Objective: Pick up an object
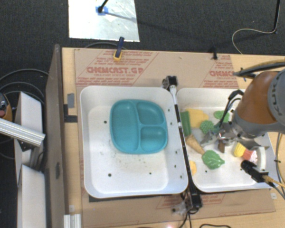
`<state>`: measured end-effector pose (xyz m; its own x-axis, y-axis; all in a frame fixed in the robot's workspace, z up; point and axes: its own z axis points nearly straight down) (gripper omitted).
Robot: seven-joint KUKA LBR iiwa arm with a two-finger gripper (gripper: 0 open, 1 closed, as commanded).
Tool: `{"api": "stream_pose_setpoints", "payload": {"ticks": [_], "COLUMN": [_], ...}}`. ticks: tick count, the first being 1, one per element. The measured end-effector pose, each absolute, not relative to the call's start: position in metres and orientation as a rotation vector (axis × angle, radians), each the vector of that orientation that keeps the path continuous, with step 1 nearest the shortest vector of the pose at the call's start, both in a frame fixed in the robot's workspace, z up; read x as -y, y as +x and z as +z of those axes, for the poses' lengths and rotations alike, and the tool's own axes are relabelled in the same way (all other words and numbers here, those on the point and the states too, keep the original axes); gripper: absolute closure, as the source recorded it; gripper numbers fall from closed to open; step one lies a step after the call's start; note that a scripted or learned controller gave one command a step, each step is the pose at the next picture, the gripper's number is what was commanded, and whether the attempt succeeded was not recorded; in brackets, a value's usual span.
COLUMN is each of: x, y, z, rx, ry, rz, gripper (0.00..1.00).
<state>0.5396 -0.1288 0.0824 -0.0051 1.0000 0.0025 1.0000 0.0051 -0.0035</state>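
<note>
Object candidates — toy foods in right bin (261, 182): green leaf piece (212, 159), yellow piece (196, 117), cone-shaped piece (194, 145). Gripper (217, 137) low among them; grip state cannot be told. Step: reaching. Next — close on one item, lift clear.

You'll find a teal divided plate (137, 126) in the left bin (92, 175), well left of the gripper (218, 137), and a silver sheet (104, 13) far beyond.
</note>
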Motion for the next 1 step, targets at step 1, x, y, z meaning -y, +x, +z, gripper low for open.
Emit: {"api": "stream_pose_setpoints", "payload": {"ticks": [1], "x": [0.1828], "y": [0.5959], "z": [0.0856], "rx": [2.228], "ry": [-2.227], "rz": [-0.004], "gripper": [0.00]}}
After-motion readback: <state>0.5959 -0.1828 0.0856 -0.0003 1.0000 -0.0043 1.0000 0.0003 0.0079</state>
